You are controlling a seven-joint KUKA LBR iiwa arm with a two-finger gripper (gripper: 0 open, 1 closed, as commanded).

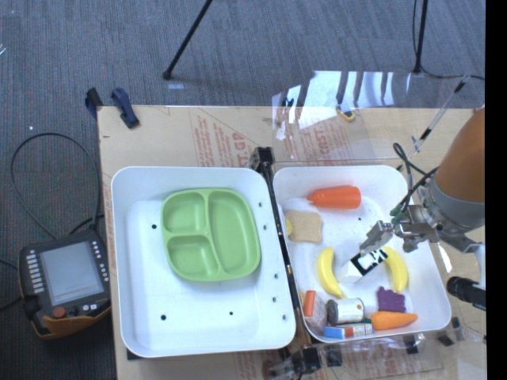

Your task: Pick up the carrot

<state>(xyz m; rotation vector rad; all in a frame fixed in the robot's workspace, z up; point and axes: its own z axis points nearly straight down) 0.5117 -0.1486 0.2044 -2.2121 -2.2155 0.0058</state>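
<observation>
End effector (372, 248) low over the right bin (348, 176), between two bananas; grip state not readable from this angle.

Black-and-white tip hanging between a banana (328, 271) and a second banana (395, 269), clear of both. Beyond the end effector, toward the bin's far wall, the carrot (335, 197), lying flat and untouched. Beside it, nearer the divider, a slice of toast (304, 226). Along the bin's near wall: a can (345, 311), a purple piece (390, 299), another orange carrot-like piece (393, 320), labels too small to read. Left of the right bin, a green divided plate (211, 234) in the left bin (139, 323). Red print on the counter (198, 137), illegible.
</observation>
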